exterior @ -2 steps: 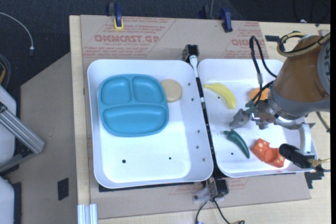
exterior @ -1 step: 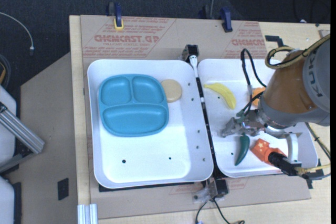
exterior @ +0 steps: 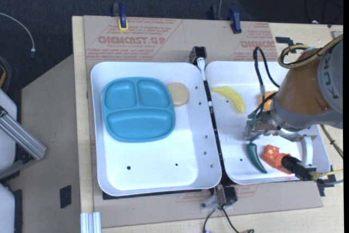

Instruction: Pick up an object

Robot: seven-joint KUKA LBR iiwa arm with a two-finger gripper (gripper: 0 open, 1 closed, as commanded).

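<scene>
Gripper down in the right bin, just above the green pepper; its grasp, can't tell.

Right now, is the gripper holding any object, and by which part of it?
It cannot be told. The gripper is low in the right bin, just above the green pepper, but no object shows between its fingers.
</scene>
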